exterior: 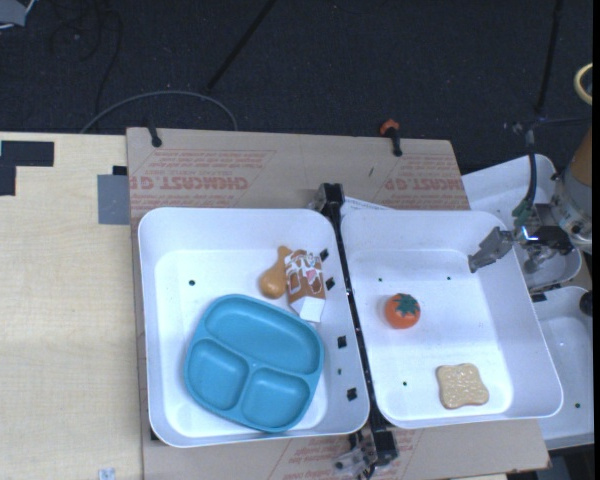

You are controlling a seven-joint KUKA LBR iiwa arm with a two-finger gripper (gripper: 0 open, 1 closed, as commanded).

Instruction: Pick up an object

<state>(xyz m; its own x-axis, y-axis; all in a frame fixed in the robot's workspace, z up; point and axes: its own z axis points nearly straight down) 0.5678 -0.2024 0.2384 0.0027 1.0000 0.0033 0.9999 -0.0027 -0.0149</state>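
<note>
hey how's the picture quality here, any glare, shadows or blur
Camera view: even, soft light; the white bins look bright without harsh glare; the blue tray casts a faint shadow; the tomato and toast are fairly sharp; the gripper at the right looks slightly soft.

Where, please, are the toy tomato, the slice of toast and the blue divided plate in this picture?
toy tomato [402, 311], camera view, middle of its orange-red body.
slice of toast [462, 386], camera view, centre of its top face.
blue divided plate [255, 362], camera view, ridge between its compartments.
</note>
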